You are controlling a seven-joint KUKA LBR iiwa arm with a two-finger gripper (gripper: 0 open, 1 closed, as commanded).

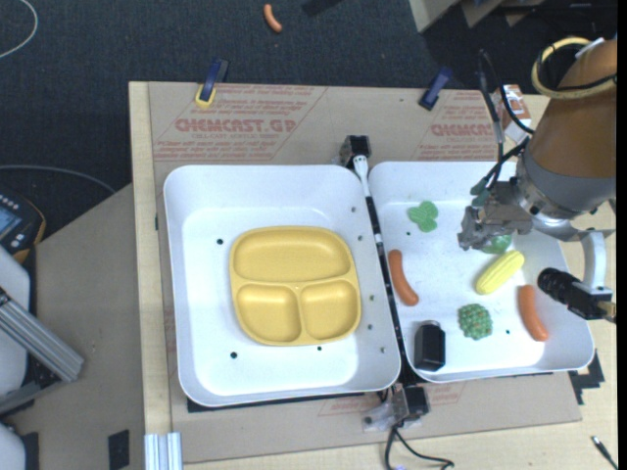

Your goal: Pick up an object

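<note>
Gripper [488, 231] hung low in right bin [443, 186], just beyond corn [500, 271], poised to pick; finger state unclear.

Red printed lettering is showing on the brown protective sheet [294, 116] covering the bench, lying beyond the two bins toward twelve o'clock. The clearest line, at about eleven o'clock above the left bin [186, 262], is reading "CHEMCAST GP". A second patch of the same red print is sitting at about one o'clock above the right bin [392, 179], but it is too faint and partly covered to read in full. Smaller red lines around both are staying illegible.
</note>
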